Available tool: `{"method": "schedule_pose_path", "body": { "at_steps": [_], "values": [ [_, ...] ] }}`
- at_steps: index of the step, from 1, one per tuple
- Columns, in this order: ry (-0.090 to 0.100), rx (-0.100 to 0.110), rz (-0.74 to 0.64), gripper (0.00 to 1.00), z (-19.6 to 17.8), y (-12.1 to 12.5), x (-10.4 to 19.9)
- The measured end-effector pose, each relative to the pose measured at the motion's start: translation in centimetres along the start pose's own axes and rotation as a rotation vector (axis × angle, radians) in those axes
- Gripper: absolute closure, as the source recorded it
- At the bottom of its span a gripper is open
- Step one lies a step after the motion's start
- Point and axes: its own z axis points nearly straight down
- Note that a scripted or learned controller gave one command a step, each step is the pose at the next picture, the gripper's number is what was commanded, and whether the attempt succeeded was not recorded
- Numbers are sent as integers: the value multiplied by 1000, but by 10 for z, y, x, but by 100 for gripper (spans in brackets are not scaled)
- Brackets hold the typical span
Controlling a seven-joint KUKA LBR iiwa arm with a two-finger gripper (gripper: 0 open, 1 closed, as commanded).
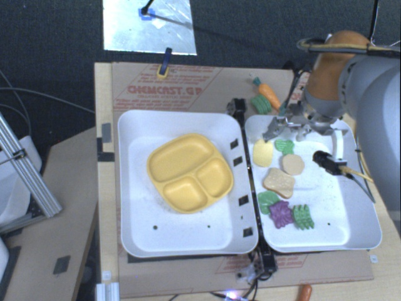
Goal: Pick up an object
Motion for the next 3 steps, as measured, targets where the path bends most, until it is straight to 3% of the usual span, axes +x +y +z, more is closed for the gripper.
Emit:
{"method": "schedule_pose_path", "body": {
  "at_steps": [1,2,3],
  "values": [
    [-3,4,7,0,23,-21,-55],
    [0,0,-1,0,22,0,-39],
    [-2,-5,-2,100,9,1,-40]
  ]
}}
